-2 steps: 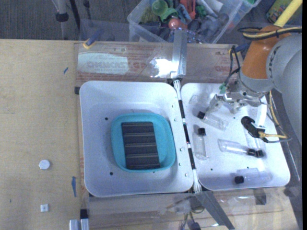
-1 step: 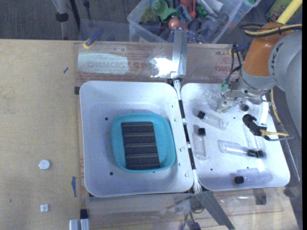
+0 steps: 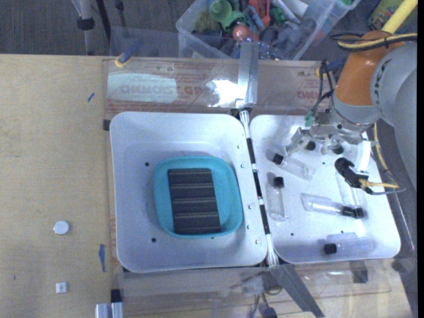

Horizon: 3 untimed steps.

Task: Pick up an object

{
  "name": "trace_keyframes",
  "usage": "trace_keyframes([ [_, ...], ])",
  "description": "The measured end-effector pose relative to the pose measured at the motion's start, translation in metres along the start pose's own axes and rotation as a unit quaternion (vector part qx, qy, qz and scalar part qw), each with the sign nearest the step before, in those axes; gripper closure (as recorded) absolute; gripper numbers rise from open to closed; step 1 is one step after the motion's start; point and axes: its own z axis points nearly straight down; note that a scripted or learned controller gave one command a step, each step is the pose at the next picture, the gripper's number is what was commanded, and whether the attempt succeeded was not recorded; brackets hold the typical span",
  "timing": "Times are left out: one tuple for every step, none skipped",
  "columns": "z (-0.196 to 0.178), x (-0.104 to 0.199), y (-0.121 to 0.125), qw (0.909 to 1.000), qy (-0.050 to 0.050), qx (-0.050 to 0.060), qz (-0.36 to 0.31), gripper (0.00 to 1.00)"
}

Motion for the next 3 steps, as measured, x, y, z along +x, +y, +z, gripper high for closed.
trace_keyframes([
  [0.010, -0.002, -0.017, 0.9999, 0.001, -0.012, -0.004, 0.00],
  [0.011, -0.017, -0.084, 0.9996, 0.000, -0.012, -0.027, 0.00],
  [-0.001, -0.018, -0.082, 0.9995, -0.001, -0.016, -0.026, 1.00],
])
